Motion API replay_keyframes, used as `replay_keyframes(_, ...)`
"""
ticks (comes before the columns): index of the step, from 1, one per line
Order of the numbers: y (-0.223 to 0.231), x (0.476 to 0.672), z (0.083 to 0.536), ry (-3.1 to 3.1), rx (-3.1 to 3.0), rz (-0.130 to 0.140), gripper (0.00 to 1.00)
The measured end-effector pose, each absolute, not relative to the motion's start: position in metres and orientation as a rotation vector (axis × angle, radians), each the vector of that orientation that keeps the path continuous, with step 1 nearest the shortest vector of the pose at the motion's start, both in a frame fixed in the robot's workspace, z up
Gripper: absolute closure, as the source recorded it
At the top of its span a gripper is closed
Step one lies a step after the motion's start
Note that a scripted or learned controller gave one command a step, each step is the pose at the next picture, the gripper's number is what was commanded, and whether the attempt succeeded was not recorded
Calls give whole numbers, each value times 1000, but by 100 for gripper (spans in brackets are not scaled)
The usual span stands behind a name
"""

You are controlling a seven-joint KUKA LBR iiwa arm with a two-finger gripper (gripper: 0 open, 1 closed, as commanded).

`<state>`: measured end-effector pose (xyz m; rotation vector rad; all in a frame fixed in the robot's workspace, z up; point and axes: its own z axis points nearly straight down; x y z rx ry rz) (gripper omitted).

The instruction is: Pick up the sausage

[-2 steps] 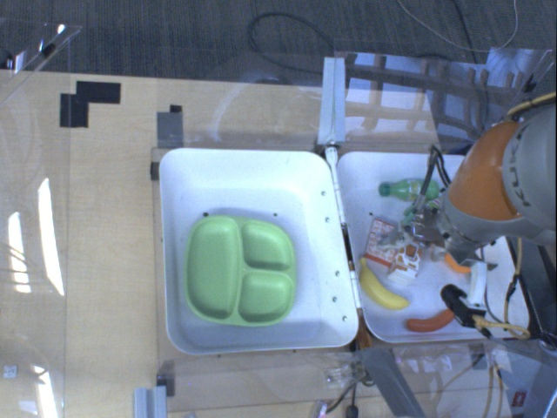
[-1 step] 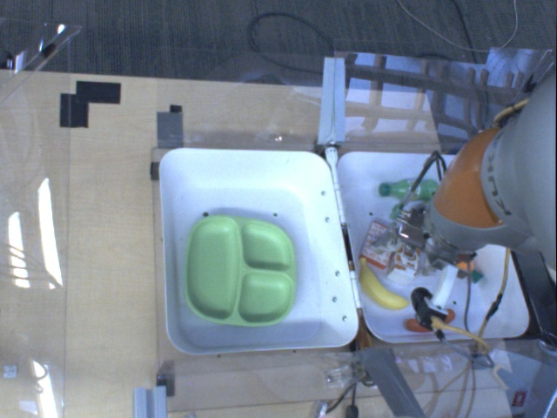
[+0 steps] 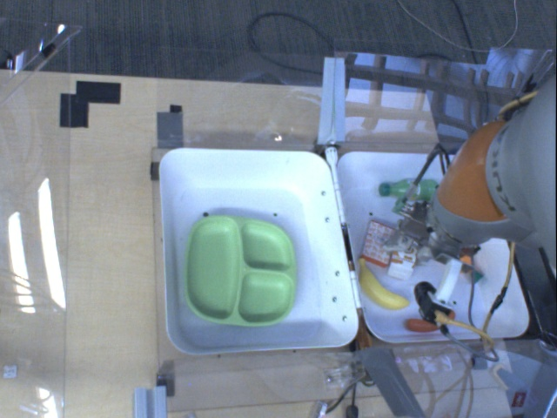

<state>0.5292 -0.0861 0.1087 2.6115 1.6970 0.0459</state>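
Camera view: the bench is seen from above at a slant, with two white bins set side by side on it. The left bin is taken up mostly by a green tray with three compartments; a bare margin is left along its far wall and near rim. The right bin is entered from the right by the arm, whose orange band is hung over the bin's middle. The gripper is placed low over a printed card; how far it is open cannot be told. A banana is laid near the dividing wall. The sausage is found beside the bin's near rim, right of the banana, partly covered by a black cable end. A green bottle is lodged towards the far wall, beside the arm.
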Motion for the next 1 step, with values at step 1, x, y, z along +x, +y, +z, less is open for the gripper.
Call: replay_keyframes(1, -101, 593, 98, 1235, 2876, 36, 100)
